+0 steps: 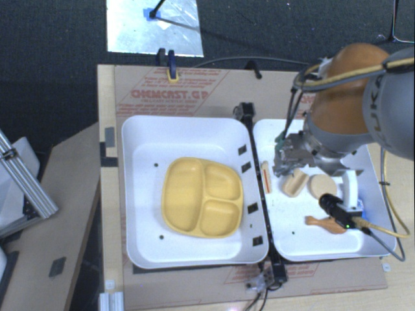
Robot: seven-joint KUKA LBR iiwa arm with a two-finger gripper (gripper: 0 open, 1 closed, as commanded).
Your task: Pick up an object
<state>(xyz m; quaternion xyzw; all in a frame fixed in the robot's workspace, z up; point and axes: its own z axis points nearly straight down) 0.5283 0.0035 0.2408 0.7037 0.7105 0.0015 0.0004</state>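
Observation:
My gripper [287,162] hangs low over the upper left part of the right bin [285,238], under the arm's grey and orange wrist. Just below it lies a tan wedge-shaped block [295,184], touching or nearly touching the gripper's tip. A round beige piece [322,186] lies to the right of the block. A thin orange stick [265,177] rests along the bin's left wall. A brown curved piece [322,223] lies toward the front. A white and blue item [351,194] sits at the right, partly hidden by the arm.
The left bin [139,173] holds a yellow divided plate [202,197]. A black divider with clips [255,173] runs between the bins. A black cable end [336,211] with a yellow lead hangs over the right bin's front right.

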